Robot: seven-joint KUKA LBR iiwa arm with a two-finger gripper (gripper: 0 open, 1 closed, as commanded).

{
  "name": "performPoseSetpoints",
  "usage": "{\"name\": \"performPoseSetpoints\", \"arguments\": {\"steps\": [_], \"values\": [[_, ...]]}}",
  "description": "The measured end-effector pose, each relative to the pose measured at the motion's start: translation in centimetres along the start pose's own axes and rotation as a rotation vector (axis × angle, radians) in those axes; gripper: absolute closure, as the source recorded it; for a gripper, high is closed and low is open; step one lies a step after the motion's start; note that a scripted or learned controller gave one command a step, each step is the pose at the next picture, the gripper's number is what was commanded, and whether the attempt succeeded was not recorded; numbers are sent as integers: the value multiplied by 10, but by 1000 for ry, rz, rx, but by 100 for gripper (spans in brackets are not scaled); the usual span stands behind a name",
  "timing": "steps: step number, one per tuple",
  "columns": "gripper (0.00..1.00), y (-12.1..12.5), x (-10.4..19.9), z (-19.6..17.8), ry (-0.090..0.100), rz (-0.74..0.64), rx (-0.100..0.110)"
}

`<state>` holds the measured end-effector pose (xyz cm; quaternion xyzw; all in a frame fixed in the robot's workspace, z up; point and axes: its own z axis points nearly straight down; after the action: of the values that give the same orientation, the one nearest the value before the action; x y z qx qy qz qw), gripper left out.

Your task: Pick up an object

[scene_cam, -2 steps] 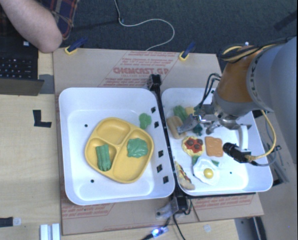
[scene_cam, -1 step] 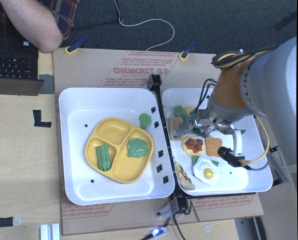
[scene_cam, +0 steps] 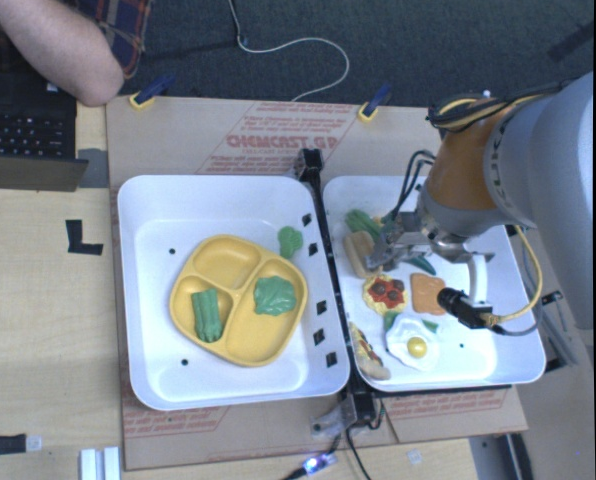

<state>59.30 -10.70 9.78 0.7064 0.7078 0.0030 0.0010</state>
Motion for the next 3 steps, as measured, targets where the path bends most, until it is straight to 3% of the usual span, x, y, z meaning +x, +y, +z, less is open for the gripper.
{"name": "performPoseSetpoints", "arguments": {"steps": [2,3], "values": [[100,7,7,-121,-3,0,3],[100,7,8,-126,-2,0,6]]}}
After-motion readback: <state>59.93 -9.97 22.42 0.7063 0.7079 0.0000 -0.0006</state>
